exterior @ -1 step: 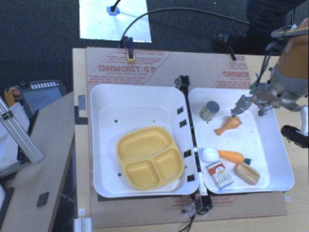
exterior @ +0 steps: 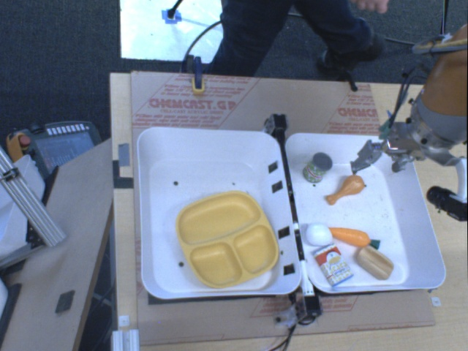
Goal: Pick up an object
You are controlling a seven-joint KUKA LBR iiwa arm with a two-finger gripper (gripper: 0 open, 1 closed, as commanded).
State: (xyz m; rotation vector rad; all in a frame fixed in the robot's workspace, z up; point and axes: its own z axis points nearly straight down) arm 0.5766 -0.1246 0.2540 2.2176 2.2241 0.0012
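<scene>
Person's legs (exterior: 292, 13) beyond the bench, teach pendant (exterior: 62, 146) at left, blue-handled clamp (exterior: 197, 74)

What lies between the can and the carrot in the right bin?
In the camera view, the drumstick lies between the can and the carrot, amid bare white floor of the right bin.

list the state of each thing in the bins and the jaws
yellow tray: flat in left bin, compartments bare
can: upright, right bin
chicken drumstick: lying down, just below the gripper
egg: resting beside the carrot
carrot: lying flat
carton: lying flat
bread roll: lying flat
gripper: over right bin, holding nothing
</scene>
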